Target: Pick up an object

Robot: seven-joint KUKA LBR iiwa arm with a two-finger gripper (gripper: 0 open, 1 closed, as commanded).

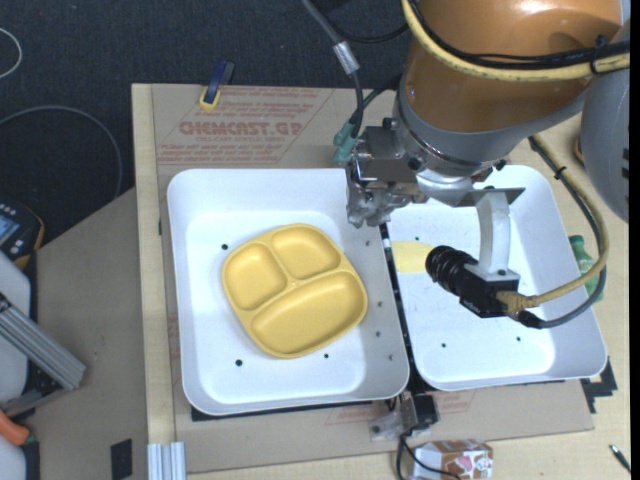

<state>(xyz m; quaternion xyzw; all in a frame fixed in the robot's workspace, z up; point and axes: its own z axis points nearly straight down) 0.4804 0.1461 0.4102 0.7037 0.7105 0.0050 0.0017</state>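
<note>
With the yellow tray (293, 290) lying flat in the left bin (190, 298) and the gripper (368, 208) above the divider, its state hidden, aim for the tray's raised rim.

A robotics lab: two white bins (190, 268) on a cardboard-covered bench (250, 118), loose cables (330, 18), dark carpet (100, 28).

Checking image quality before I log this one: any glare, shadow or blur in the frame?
Camera view: bright glare on the glossy orange band of the arm, which looms large and slightly soft up close; soft shadow beside the yellow three-compartment plastic tray in the left shallow white bin; tray and bins are sharp; end effector is dim, its detail hard to read.
</note>
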